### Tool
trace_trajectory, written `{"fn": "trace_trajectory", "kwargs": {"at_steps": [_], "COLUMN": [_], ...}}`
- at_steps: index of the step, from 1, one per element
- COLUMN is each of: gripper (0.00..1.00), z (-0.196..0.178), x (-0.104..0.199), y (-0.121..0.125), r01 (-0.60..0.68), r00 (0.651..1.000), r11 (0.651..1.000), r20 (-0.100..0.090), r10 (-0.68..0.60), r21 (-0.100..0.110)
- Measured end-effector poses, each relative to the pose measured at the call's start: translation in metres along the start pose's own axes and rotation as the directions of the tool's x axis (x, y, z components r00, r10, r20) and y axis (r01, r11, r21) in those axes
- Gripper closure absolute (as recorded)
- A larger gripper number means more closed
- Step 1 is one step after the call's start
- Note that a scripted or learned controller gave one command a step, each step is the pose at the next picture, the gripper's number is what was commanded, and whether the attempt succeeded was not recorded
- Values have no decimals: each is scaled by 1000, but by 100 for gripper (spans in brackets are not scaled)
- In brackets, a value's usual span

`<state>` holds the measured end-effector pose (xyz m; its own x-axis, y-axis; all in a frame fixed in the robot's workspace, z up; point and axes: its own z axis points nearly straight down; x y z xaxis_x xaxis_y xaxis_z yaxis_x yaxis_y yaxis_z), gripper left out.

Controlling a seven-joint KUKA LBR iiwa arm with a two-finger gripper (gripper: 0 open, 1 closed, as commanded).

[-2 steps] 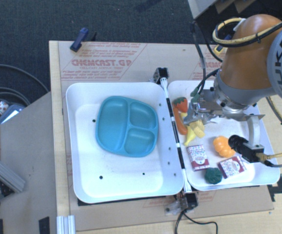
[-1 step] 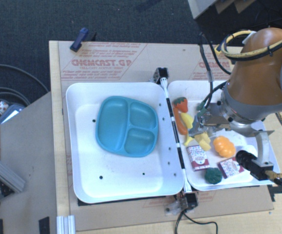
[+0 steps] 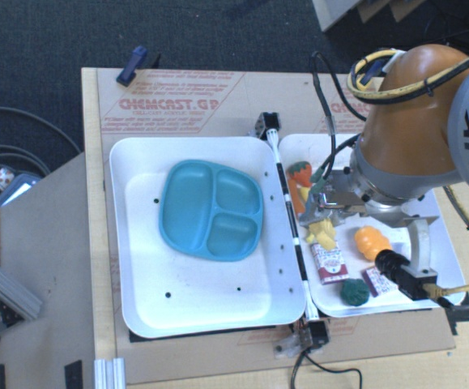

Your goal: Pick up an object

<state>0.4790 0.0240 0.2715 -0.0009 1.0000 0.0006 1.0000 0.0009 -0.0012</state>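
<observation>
Orange-banded and bulky, the arm [image 3: 416, 112] rises closest to the lens and covers the far half of the right bin [image 3: 380, 306], reaching in across that bin's outer side with the wrist bent steeply downward – a stance that suits a straight descent onto the clutter below. Alongside the right bin, sharing its inner wall, the left bin [image 3: 137, 241] holds just a blue divided plate [image 3: 211, 209], lying flat and well apart from the work, so it looks like no candidate for this try. The gripper [image 3: 325, 203] hangs low over the right bin's inner side, just above the small items gathered there; whether it is released or clenched cannot be told, and nothing is seen caught in it, so I judge the pick not yet made. Likely targets sit within the right bin (all loose, scattered as if tipped in): an orange lump [image 3: 372, 241] near its middle, a yellow piece [image 3: 323, 233] just under the gripper, a carrot-like toy [image 3: 300, 173] against the inner wall, a red-and-white packet [image 3: 330, 263] and a green ball [image 3: 353, 292] toward the near rim – the yellow piece seems the nearest to hand.
</observation>
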Motion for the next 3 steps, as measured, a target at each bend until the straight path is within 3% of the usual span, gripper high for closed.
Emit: {"fn": "trace_trajectory", "kwargs": {"at_steps": [1,2,3], "gripper": [100,100,100], "z": [-1,2,6], "x": [-45,-39,-55], "y": [0,0,0], "r01": [-2,-1,-2], "r00": [1000,1000,1000], "r11": [1000,1000,1000], "r20": [1,0,0], "r10": [2,1,2], "r21": [-1,2,2]}}
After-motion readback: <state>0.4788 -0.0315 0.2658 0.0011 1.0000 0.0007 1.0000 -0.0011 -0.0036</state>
